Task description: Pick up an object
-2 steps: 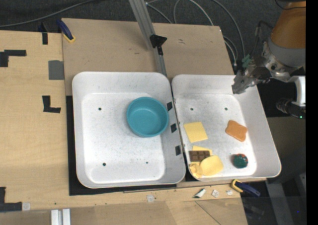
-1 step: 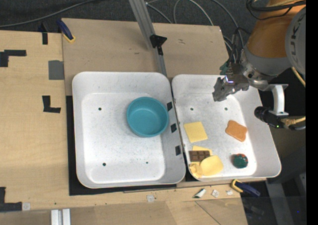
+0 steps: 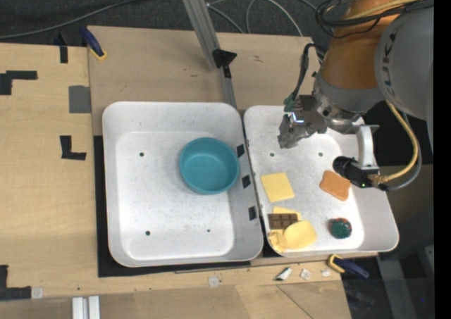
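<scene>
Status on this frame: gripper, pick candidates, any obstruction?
Gripper over right bin, far end, nothing seen between fingers. Yellow square nearest, lying flat. Path unobstructed.

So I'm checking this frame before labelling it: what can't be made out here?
- Gripper, camera view: too dark and small to tell its state or whether it holds anything.
- Right bin: its far right corner is covered by the arm.
- Dark green object: too small to identify.
- Brown piece and pale yellow item: overlapping, so their full shapes are unclear.
</scene>
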